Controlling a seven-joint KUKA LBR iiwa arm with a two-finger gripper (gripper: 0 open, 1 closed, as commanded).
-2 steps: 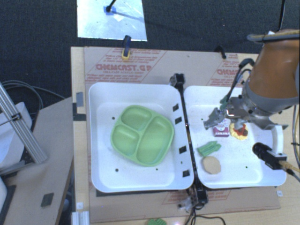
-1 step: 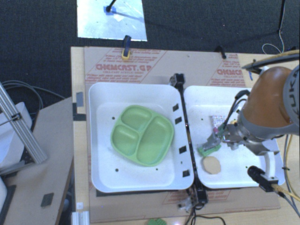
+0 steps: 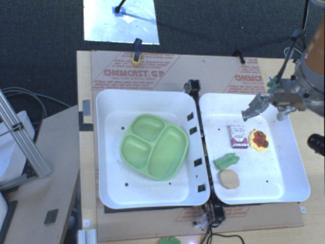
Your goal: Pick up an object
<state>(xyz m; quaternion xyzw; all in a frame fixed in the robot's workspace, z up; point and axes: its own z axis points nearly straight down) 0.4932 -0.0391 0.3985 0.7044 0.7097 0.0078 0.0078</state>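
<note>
Jaws [image 3: 265, 107] hang above pink packet [image 3: 237, 136], apart, nothing gripped.

Two white bins [image 3: 152, 98], smooth plastic, slight sheen. Green divided tray [image 3: 154, 146] in the 9 o'clock bin: matt-to-satin moulded plastic. Bench [image 3: 167, 70] top: brown board with printed red lettering, matt, cardboard-like. Foil-like shiny sheet [image 3: 121, 14] at 12 o'clock, crinkled, reflective. Dark floor covering [image 3: 40, 34]: rough, carpet-like weave. Small pink packet [image 3: 237, 136] looks like printed paper or film. Gripper [image 3: 252, 111] metal, dull grey.
</note>
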